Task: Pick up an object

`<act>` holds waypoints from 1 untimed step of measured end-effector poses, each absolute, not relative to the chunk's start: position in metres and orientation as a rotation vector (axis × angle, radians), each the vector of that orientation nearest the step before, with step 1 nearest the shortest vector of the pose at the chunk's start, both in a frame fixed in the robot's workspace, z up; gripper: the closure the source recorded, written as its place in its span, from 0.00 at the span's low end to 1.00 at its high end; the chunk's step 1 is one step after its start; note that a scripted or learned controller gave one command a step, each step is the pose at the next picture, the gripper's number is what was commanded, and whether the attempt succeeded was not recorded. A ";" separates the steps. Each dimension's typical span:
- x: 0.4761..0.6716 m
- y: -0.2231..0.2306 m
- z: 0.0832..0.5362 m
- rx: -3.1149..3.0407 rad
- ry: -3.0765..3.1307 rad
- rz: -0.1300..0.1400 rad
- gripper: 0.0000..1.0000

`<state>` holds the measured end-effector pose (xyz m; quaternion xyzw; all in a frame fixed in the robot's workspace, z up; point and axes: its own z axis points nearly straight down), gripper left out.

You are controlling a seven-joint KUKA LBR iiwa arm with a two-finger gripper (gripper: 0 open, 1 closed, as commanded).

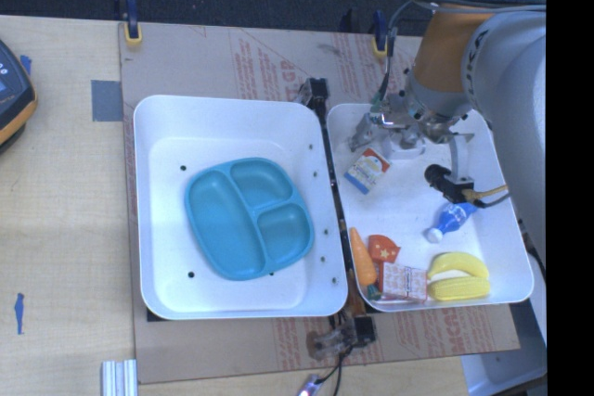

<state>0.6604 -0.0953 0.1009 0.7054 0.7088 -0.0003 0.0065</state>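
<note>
My gripper [385, 142] hangs over the back left part of the right bin [497, 172], open, with nothing between its fingers. Just below and to the left of it lies a small white carton [366, 172] with blue and red print, tilted on the bin floor. Further forward lie a small blue and white bottle [450, 220], an orange carrot [362, 257], a red piece with a star [382, 249], a pink and white packet [404, 282] and a yellow banana [458, 277].
The left bin [158, 199] holds a blue divided plate [249, 216]. The arm's grey body and orange band cover the right bin's back right corner. The two bins meet at a shared wall [332, 199] close to the carton.
</note>
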 end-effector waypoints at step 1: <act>0.661 -0.098 0.101 2.207 2.220 0.006 0.00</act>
